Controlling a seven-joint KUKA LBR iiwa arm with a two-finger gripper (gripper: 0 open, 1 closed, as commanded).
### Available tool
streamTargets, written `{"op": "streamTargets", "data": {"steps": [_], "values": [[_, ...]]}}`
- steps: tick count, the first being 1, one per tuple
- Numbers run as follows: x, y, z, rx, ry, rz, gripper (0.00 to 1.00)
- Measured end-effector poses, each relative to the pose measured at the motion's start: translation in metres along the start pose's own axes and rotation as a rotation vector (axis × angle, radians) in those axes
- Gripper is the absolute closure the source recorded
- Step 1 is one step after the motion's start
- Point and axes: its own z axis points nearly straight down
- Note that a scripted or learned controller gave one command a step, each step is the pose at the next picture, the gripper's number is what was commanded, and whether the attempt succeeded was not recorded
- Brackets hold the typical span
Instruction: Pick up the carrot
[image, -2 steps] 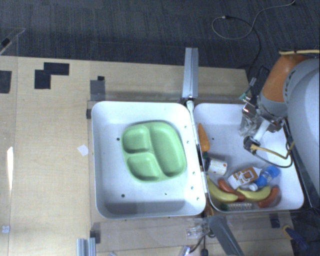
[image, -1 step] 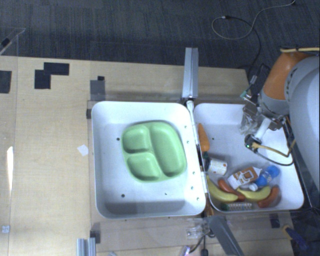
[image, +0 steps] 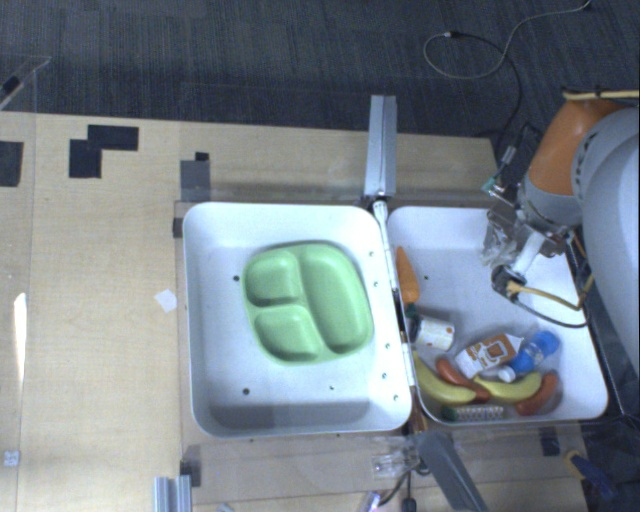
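The slim orange carrot (image: 405, 275) lies in the right-hand shallow white plastic bin (image: 450, 225), pressed along that bin's 9 o'clock wall, its length running from 12 toward 6 o'clock. The grey two-finger gripper (image: 505, 258) hangs over the same bin near its 2 o'clock corner, well apart from the carrot and at about 3 o'clock from it. Nothing sits between its fingers; whether they stand wide or narrow I cannot tell, since the metal blurs against the white bin floor. The grey arm with its orange band (image: 570, 150) enters from 3 o'clock.

Toward 6 o'clock in the right bin lies a cluster: a small white cylindrical cup (image: 436, 333) just below the carrot, two yellow bananas (image: 445, 385), a reddish sausage-shaped piece (image: 535, 392), a small white and orange carton (image: 488, 353), and a clear bottle with a blue cap (image: 535, 350), all touching or nearly so.

The left-hand shallow white bin (image: 215, 300) holds a pale green three-compartment plastic plate (image: 305, 300) at its centre. Both bins rest on a light wooden bench (image: 90, 330).
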Motion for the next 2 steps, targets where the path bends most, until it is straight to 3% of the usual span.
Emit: {"op": "streamTargets", "data": {"steps": [1,2], "values": [[-0.017,0.04,0.026,-0.005,0.002,-0.097,1.0],[-0.022,-0.006,0.024,-0.005,0.003,-0.034,1.0]]}}
